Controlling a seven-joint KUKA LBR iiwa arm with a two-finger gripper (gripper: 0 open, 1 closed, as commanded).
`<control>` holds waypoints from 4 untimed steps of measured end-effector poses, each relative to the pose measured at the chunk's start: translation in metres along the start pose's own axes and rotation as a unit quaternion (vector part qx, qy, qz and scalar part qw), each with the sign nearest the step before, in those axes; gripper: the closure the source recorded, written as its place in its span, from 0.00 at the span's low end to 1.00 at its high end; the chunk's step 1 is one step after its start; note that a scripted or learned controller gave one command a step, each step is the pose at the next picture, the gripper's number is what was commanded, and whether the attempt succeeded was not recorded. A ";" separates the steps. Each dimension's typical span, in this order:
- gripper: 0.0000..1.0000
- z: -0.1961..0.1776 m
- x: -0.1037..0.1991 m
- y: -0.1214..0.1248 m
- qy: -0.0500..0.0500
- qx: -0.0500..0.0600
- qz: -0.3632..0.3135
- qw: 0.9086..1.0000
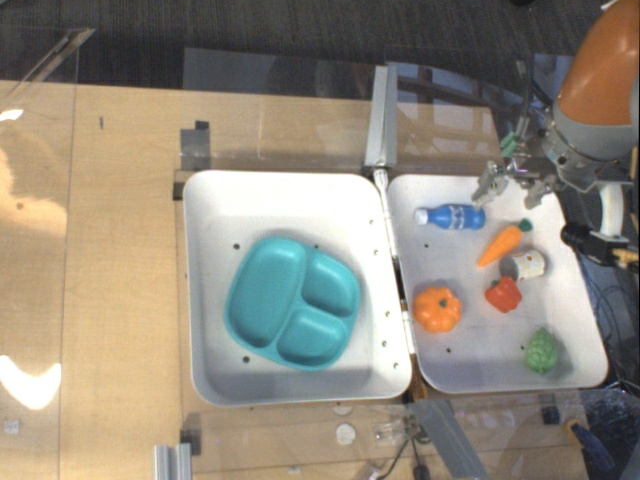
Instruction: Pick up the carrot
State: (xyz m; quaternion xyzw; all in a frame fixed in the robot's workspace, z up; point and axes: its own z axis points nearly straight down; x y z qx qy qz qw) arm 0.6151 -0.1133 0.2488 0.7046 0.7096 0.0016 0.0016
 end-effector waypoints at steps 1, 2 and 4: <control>0.00 0.126 -0.069 -0.008 0.000 0.001 -0.038 0.999; 0.00 0.161 -0.075 0.026 -0.001 0.001 0.047 0.999; 1.00 0.058 -0.002 0.056 -0.001 -0.003 -0.074 0.997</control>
